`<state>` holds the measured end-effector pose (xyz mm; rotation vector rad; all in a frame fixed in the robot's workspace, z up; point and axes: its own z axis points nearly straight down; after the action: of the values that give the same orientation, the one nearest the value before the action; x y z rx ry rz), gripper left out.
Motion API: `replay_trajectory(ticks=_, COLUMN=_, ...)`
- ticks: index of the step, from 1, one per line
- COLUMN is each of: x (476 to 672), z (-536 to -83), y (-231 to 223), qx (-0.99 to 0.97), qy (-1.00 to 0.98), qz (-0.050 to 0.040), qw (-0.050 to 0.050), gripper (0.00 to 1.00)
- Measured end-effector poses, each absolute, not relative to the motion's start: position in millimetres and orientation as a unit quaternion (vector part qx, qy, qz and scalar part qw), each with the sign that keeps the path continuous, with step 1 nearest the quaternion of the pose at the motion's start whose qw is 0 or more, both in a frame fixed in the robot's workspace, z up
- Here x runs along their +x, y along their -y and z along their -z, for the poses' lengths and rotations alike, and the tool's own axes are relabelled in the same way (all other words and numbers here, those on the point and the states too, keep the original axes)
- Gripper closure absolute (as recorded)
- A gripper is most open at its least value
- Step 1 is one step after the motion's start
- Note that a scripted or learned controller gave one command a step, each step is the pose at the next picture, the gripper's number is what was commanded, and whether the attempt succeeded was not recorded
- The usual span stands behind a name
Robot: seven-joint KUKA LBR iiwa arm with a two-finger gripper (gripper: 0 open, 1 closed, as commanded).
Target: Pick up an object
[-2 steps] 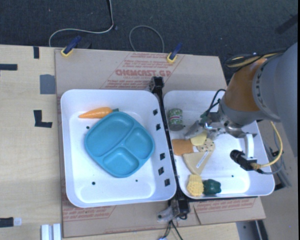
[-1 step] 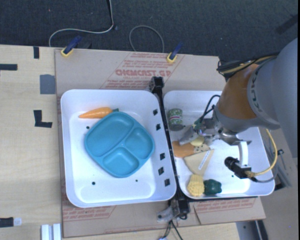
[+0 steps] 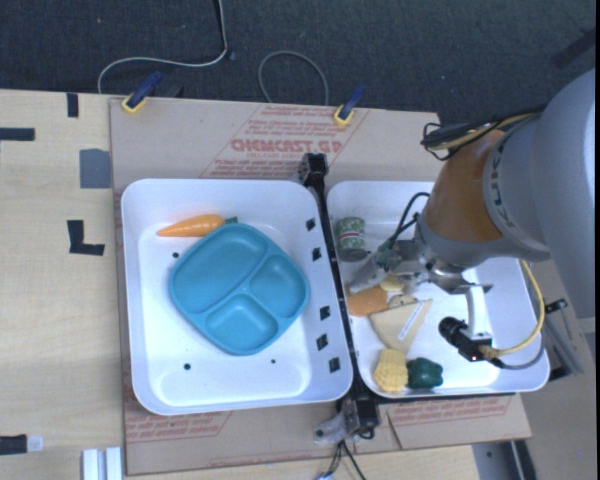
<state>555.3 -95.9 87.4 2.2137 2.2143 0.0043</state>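
The gripper [image 3: 392, 260] hangs low in the right bin [image 3: 515, 380], I cannot tell its state, just above a tan wedge [image 3: 366, 301] and a pale wedge [image 3: 398, 323] that look light, stiff and smooth, best pinched across their thin sides.

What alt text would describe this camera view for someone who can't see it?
A grey robot arm reaches into the right bin, over a small can, yellow corn and a green piece. The left bin holds a blue divided plate and a carrot.
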Motion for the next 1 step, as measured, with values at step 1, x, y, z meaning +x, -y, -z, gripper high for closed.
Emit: replay_trajectory(ticks=1, x=585.3, z=-86.6, y=96.9, qx=0.707, qy=-0.707, qz=-0.0006, qw=0.001, gripper=0.00)
